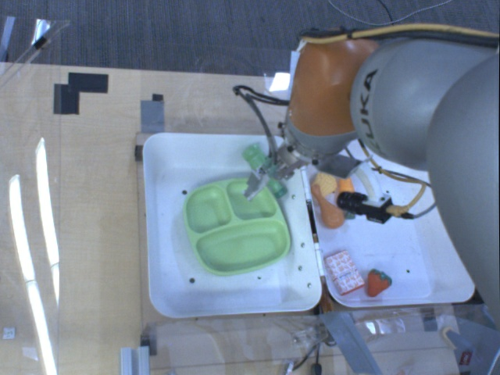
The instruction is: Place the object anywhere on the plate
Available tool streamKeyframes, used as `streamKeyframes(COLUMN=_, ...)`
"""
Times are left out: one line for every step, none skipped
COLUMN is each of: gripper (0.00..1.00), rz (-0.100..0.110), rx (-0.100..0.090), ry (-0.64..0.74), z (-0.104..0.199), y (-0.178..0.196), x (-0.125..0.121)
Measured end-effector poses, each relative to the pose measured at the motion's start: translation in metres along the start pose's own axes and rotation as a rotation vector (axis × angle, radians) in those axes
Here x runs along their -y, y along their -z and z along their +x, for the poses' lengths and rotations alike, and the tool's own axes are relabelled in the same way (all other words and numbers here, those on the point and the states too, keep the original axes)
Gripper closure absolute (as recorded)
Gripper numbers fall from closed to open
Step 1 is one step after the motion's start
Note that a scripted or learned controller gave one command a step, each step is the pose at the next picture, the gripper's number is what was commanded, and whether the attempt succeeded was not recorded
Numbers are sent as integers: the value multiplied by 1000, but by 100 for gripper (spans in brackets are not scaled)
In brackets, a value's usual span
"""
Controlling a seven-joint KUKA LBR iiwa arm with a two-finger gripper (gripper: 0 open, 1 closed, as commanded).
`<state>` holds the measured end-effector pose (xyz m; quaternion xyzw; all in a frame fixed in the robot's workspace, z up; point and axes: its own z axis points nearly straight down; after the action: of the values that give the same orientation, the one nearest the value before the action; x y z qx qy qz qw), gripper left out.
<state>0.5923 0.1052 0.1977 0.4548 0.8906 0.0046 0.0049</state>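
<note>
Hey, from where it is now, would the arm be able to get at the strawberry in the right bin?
Probably yes. The strawberry lies in the open near the right bin's front edge, beside a small box, with nothing on top. The gripper is over the green plate in the left bin, so it must swing back.

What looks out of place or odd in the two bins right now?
Little stands out. The green divided plate sits at a slant in the left bin, not square to its walls. The hand is over the plate's far edge with a small green object beside it. The strawberry, carrot and patterned packet lie loose in the right bin.
</note>
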Motion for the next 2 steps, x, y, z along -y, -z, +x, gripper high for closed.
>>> streamKeyframes(gripper=0, rz=0, rx=0, ry=0, z=0, y=0, x=0)
streamKeyframes(gripper=0, rz=0, rx=0, ry=0, z=0, y=0, x=0)
